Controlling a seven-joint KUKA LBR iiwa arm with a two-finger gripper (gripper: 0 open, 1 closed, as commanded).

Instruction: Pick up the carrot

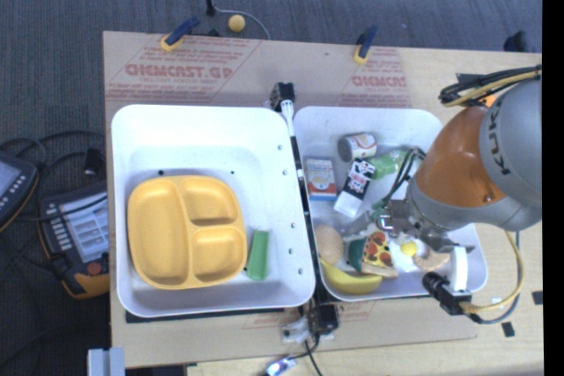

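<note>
Arm [480,167] low over the right bin [310,216], its gripper buried in clutter.
No telling the carrot apart from the pile at the bin's 6 o'clock by the banana [348,280]; yellow tray [185,229] in the left bin [176,123].

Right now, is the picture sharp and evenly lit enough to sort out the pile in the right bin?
Camera view: lighting even, soft shadows, no strong glare on the right bin; the image is slightly soft, so small items blur together, and the arm covers part of the pile.
</note>
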